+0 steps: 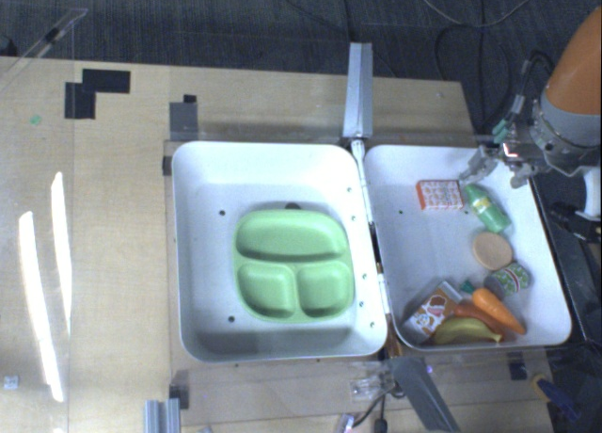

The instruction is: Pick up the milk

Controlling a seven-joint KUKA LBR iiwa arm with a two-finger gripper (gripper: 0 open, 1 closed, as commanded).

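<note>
1. Two white bins are sitting side by side; the left bin (188, 262) is carrying a green divided plate (293, 264) and nothing for this task.
2. Lying in the near-left corner of the right bin (400, 243) is a small printed carton (429, 316), which I am taking to be the milk, though its print is too small to read. A banana (467, 331) and a carrot (497, 311) are pressing against its right side.
3. An orange-and-white box (439, 196) is lying at the far side, just left of a green bottle (489, 210).
4. The gripper (497, 169) is hovering over the far-right part of that bin, jaws looking spread and pinching nothing, well apart from the carton.
5. Handling judgement: the carton is likely light, with stiff, smooth walls that are inclined to slip. Closing across its two flat faces is looking soundest, approaching from the open left side, since the banana is crowding the right.
</note>
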